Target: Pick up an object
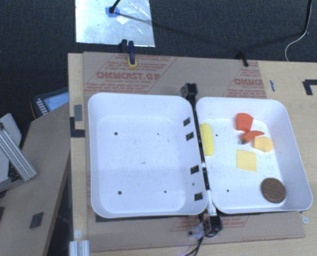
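gripper state unclear; brown disc [273, 190] in right-hand bin's [295, 153] near corner

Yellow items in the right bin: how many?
3: a corn cob by the left wall, a flat yellow square mid-bin, a small yellow block above it. None seems hidden.

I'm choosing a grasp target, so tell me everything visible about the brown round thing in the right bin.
The brown disc is a flat, round piece, dark brown with a dull, slightly speckled face, like a toy cookie. It lies flat in the right bin, in the corner nearest the camera and farthest from the left bin, close to the walls. It looks apart from the other items; the yellow square is nearest.
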